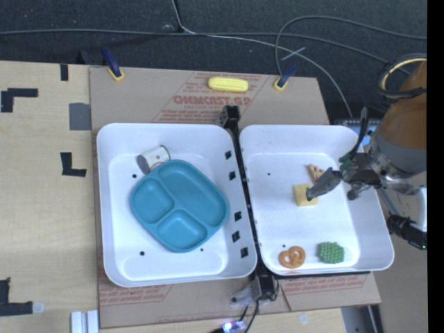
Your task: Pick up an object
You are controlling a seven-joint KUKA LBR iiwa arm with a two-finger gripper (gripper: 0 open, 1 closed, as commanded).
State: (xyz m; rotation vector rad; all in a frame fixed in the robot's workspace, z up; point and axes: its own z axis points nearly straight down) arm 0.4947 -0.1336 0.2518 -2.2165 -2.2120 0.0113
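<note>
Faintly, red print on cardboard

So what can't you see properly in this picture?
- Claw in the camera view: too small and dark to show whether it touches the yellow block.
- Orange-and-white piece: partly covered by the claw, too small to name.
- Cup: the blue tray hides its lower edge.

Yellow cheese wedge flat in right bin, tool touching.
</note>
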